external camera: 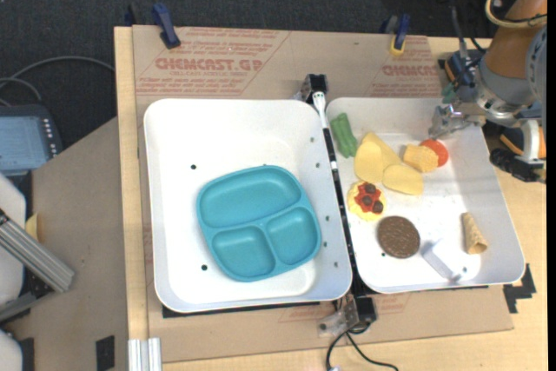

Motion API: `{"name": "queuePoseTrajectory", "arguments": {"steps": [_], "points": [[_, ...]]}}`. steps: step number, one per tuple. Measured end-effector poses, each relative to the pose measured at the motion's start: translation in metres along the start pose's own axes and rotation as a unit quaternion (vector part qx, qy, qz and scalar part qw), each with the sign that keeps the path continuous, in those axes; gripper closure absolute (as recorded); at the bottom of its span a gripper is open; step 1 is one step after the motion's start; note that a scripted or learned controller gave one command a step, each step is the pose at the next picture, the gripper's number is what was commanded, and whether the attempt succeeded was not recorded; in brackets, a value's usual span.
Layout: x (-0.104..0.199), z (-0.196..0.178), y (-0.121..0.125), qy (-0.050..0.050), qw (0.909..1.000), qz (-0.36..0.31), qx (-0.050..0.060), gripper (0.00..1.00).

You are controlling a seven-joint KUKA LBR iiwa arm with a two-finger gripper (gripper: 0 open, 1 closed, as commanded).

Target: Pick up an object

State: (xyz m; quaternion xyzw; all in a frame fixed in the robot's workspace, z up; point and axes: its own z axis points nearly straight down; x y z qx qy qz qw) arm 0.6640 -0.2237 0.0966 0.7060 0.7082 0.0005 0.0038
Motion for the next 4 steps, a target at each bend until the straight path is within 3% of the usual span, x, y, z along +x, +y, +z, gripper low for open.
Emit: {"name": "queuePoseTrajectory", "arguments": {"steps": [1, 2, 3, 4], "points": [[0.000, 0.000, 0.000, 0.000, 1.0000, 0.000, 0.001, 0.00], [0.015, -0.003, -0.058, 0.003, 1.0000, 0.002, 0.005, 0.00], [0.053, 0.009, -0.083, 0.002, 1.0000, 0.001, 0.002, 0.00], [0.099, 0.008, -0.147, 0.003, 1.0000, 0.002, 0.001, 0.00]]}}
